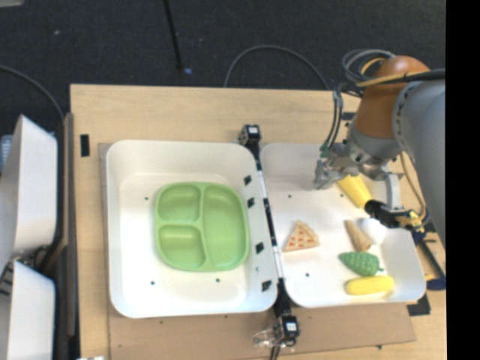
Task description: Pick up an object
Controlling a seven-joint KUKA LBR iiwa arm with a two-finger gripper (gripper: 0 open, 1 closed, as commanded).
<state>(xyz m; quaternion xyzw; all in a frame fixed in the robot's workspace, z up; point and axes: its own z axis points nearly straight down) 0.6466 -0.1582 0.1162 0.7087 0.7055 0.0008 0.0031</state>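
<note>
My gripper hangs low over the far part of the right bin, close to its back wall. A long yellow piece lies just to its right, partly under the wrist. Nearer the front of that bin lie a pizza slice, a tan stub, a green leafy toy and a second yellow piece. I see nothing between the gripper and these front items; they lie well apart from it.
The left bin holds a green divided plate. A ridge with black clips separates the two bins. The grey arm with its orange band reaches in from the right.
</note>
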